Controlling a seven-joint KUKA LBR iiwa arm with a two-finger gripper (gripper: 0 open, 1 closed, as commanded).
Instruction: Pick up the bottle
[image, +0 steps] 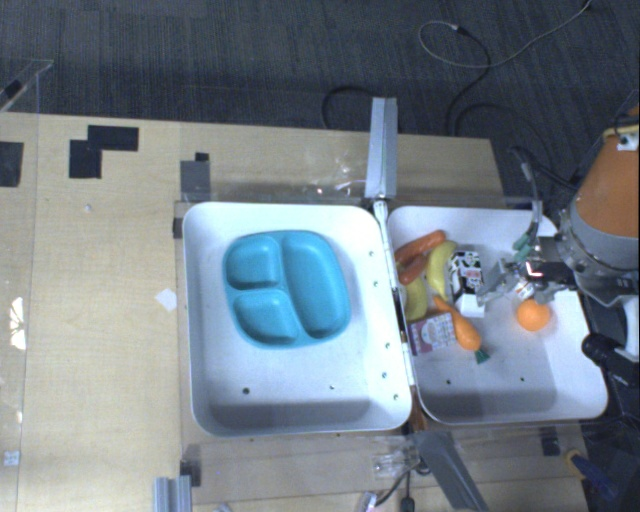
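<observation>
My left bin (200, 330) holds a blue divided plate (288, 286), lying flat with its three compartments up. Everything else is in my right bin (520, 395), crowded against the wall it shares with the left one. A reddish sausage-shaped piece (420, 246) lies at the back, a yellow banana (438, 270) just beside it, and a small black-and-white carton (466, 270) touches the banana's right side. In front of them sits a purple packet (432, 333) with a carrot (464, 332) lying across its right edge. A round orange fruit (534, 316) rests apart from that cluster, toward the bin's right side. I cannot pick out a bottle with any certainty among these things.

My arm (610, 200) reaches in from the right, orange band high, wrist bent down over the right bin. My gripper (510, 280) hangs between the carton and the orange fruit, close above the bin floor. I cannot tell how far apart its tips stand, and I see nothing between them.
</observation>
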